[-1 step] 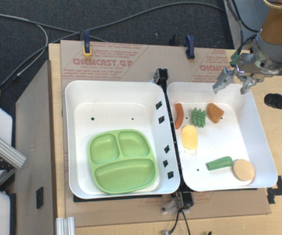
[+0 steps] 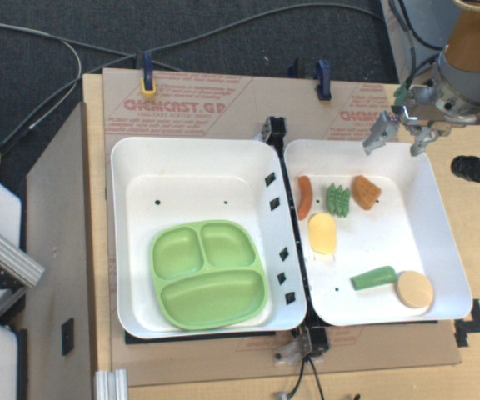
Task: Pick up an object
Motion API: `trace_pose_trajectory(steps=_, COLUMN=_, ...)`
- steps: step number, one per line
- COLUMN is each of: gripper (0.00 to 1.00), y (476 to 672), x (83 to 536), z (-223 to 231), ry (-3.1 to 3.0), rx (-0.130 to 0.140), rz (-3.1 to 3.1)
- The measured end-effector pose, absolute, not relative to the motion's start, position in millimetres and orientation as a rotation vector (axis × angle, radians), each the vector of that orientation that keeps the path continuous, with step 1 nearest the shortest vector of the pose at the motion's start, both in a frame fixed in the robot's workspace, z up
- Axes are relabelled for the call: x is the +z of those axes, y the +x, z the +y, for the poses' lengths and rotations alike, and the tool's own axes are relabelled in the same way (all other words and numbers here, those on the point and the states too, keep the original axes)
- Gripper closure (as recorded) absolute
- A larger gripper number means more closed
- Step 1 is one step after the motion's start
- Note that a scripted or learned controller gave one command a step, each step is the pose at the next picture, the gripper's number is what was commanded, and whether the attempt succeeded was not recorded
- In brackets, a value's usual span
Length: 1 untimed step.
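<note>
Toys: in the right bin (image 2: pixel 440 223) lie a red sausage (image 2: pixel 304 197), a spiky green piece (image 2: pixel 337 199), an orange lump (image 2: pixel 365 192), a yellow piece (image 2: pixel 322 233), a green stick (image 2: pixel 372 278) and a tan round disc (image 2: pixel 413 290).
Gripper (image 2: pixel 400 137): up above the far edge of the right bin, fingers spread apart, nothing between them.
Left bin (image 2: pixel 132 223): holds a green plate (image 2: pixel 209 273) with three parts.
Bench (image 2: pixel 98 223): brown board under both bins.

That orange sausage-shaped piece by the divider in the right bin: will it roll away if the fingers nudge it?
Probably. The orange sausage looks round and smooth, so a sideways nudge may roll it. It lies close to the right bin's left wall, which could stop it. It looks like light plastic, likely stiff.
</note>
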<state>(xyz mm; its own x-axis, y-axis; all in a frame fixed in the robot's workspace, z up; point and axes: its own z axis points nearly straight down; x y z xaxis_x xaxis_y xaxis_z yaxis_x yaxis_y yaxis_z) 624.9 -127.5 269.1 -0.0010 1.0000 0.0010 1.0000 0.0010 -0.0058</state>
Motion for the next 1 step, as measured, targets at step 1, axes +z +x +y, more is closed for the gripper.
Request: trace_pose_trajectory(steps=1, gripper=0.00, y=625.1, x=202.8, z=-123.8, ry=-2.213, rx=0.011, rz=-2.214)
